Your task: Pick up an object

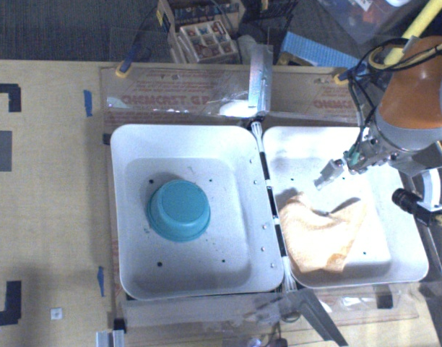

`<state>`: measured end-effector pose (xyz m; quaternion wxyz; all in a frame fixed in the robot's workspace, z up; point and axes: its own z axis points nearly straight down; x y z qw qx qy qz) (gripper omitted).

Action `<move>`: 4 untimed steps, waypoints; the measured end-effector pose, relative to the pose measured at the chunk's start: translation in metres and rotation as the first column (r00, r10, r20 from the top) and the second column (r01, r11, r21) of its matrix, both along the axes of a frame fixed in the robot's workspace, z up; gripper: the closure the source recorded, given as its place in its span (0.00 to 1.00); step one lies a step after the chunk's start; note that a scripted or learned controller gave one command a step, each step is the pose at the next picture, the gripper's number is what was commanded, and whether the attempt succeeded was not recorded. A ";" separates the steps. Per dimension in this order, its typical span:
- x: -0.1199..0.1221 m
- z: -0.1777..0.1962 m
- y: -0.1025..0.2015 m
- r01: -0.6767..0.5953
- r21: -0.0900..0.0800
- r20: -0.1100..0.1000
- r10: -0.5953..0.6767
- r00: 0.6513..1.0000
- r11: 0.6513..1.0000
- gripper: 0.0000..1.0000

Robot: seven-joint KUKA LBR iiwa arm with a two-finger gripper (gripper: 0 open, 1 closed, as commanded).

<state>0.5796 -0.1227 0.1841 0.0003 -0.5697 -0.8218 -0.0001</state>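
A blue bowl [179, 209] lies upside down in the left bin [127, 150]. A crumpled tan cloth [322, 233] lies in the front left part of the right bin [394, 266]. My gripper [335, 176] hangs above the right bin, just above and behind the cloth, pointing down to the left. Its fingers look spread apart with nothing between them. One finger [326, 173] shows pale against the bin floor, and a dark finger or its shadow lies right at the cloth's upper edge.
The grey arm with its orange band [412, 85] fills the upper right above the right bin. Cardboard and clear plastic [206, 100] run along the back of both bins. A divider rail [268, 186] separates the bins.
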 end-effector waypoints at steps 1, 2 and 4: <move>-0.013 -0.097 -0.063 0.194 0.000 0.006 -0.194 0.981 0.981 0.00; -0.012 -0.085 -0.065 0.198 0.000 0.012 -0.198 0.980 0.980 1.00; -0.016 -0.096 -0.041 0.081 -0.002 0.005 -0.081 0.997 0.997 0.00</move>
